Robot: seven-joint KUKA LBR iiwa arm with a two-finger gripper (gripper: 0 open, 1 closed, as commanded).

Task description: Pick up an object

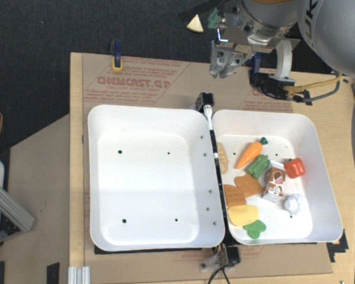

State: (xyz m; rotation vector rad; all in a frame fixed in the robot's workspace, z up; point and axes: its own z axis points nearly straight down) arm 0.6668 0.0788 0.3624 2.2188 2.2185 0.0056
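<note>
You are looking at a gripper [225, 62] hanging above the far edge of the bench, beyond both bins; whether it is open or closed cannot be told from here, and nothing is showing in its grasp. The objects are all lying in the right bin [318, 175], a shallow glossy white tray: a tapered orange carrot [250, 154] with a green tip, a smooth red pepper [295, 168], a waffle-patterned tan piece [234, 196], a rounded yellow lump [243, 215], and a crinkled green piece [255, 228] just beside it. The left bin [99, 164] is sitting alongside, its rim touching the right one. Both are resting on brown cardboard [145, 77] printed with red lettering, over dark carpet [53, 19].
</note>
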